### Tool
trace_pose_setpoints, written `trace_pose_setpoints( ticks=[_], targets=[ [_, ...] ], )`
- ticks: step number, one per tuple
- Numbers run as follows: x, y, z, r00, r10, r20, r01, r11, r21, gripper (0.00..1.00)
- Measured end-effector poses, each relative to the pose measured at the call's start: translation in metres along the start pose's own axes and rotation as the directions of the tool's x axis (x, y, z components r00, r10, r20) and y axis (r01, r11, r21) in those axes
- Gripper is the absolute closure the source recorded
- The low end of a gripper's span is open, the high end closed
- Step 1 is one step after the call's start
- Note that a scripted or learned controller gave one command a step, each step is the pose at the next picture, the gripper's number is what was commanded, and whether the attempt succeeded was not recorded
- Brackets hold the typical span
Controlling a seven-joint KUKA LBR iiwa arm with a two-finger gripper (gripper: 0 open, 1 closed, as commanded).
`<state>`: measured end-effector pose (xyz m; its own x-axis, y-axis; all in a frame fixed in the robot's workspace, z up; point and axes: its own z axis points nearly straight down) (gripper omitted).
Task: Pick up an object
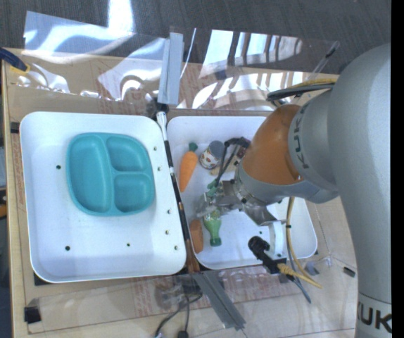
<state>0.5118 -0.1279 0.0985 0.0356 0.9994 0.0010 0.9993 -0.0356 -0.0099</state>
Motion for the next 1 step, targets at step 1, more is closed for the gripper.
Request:
trace_pose_setpoints(
  ticks=[1],
  targets=[
    [0.0652,0.0360,-0.0928,1.000,0.003,0.000,-0.003,1.000,-0.006,1.00]
  ],
)
